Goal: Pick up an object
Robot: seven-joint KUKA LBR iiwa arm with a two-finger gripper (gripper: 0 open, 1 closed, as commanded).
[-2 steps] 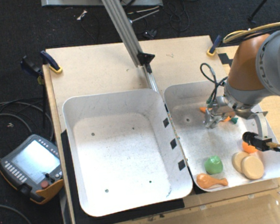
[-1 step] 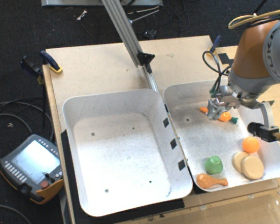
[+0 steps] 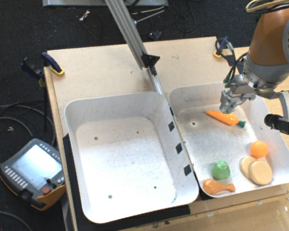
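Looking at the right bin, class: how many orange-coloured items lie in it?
3: carrot near the end effector, orange ball by the right wall, pale orange piece at the front edge.

A toy carrot (image 3: 223, 117), orange with a small green tip at its lower right end, lies flat and slantwise in the upper part of the right bin (image 3: 195, 100). An orange ball (image 3: 259, 149) sits near the bin's right wall, just above two tan, rounded pieces (image 3: 257, 170) that touch. A green ball (image 3: 221, 170) rests near the front edge, with a pale orange, pear-shaped piece (image 3: 217, 185) lying on its side just below it.
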